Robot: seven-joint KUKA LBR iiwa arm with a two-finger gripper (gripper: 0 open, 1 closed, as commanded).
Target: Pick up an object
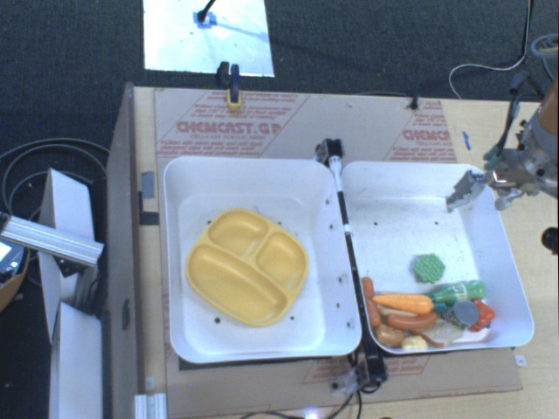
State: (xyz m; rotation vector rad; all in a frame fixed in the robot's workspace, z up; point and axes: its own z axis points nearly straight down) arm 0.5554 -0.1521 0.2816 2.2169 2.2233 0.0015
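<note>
My gripper (476, 190) hovers open, empty; I'd grab the light, rigid toy carrot (403, 303) mid-body

I saw the right bin's (410, 201) far half open for passage; toys (425, 311) crowded its near edge; the yellow tray (247, 265) filled the left bin's (188, 190) middle.

A yellow tray (247, 265) lies in the left bin (179, 190). A clamp (231, 83) grips the desk's (367, 116) far edge. Cables (39, 168) coil off its left edge.
</note>
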